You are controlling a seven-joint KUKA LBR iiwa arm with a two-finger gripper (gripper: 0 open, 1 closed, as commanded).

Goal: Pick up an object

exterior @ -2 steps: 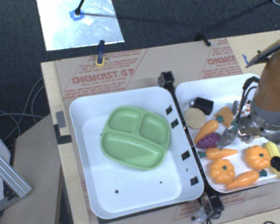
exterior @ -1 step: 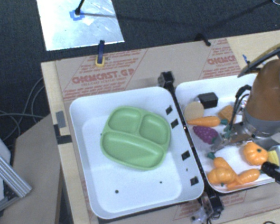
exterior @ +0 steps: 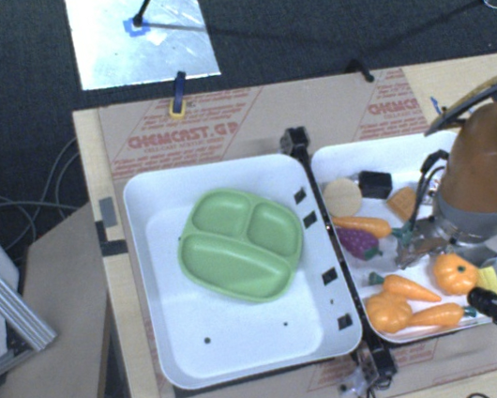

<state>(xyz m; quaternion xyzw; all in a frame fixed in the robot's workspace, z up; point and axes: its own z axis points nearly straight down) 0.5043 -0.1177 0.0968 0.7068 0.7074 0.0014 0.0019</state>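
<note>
Gripper [exterior: 408, 249] low over the middle of the right shallow white bin [exterior: 382, 143]. Tip blurred and dark against the floor, so cannot tell whether spread or pressed together. Nothing seen held.

Pickable pieces ring it:
- long orange toy carrot [exterior: 360, 224] at its 10 o'clock, near
- purple toy grape bunch [exterior: 358, 242] at 9, just under that carrot
- round orange toy fruit [exterior: 455, 271] at 4, close
- short orange toy carrot [exterior: 409, 288] at 6, near
- lumpy orange toy gourd [exterior: 389, 312] and slim orange toy carrot [exterior: 436, 315] by the bin's 6 o'clock wall
- pale beige round toy piece [exterior: 342, 194], small black block [exterior: 374, 183] and tan ridged toy biscuit [exterior: 403, 202] from 11 to 12

Right bin is crowded; a bare strip of floor runs along its 12 o'clock wall. Left shallow white bin [exterior: 244, 337] holds a green three-compartment plastic plate [exterior: 240, 242], with open floor from 5 to 7.

The brown board under both bins [exterior: 242, 109] carries red print reading "CHEMCAST" [exterior: 185, 136].
</note>
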